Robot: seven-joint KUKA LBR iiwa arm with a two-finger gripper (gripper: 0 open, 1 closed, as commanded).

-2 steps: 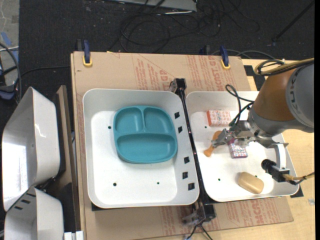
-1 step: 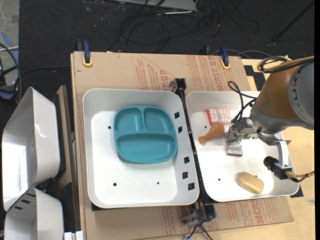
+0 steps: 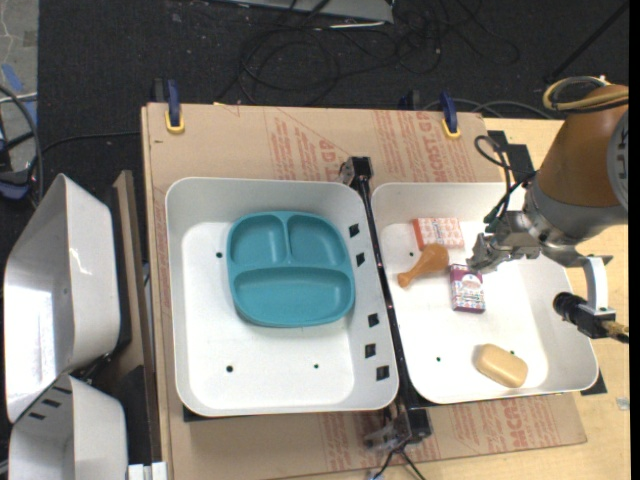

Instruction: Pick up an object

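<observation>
Left bin (image 3: pixel 200 368): teal divided plate (image 3: pixel 291 269); right bin (image 3: pixel 560 368): pink box (image 3: pixel 467 290), drumstick (image 3: pixel 424 265), tan bar (image 3: pixel 500 365), hand (image 3: pixel 487 252) overhead.

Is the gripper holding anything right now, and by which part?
Cannot be told: the gripper sits just above the small purple carton, with nothing visibly between it.

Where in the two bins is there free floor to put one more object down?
Left bin: a bare strip along the near wall, in front of the teal plate. Right bin: a bare near-left corner beside the tan block. Crowded: the far middle, with pink carton, drumstick, purple box and gripper.
</observation>
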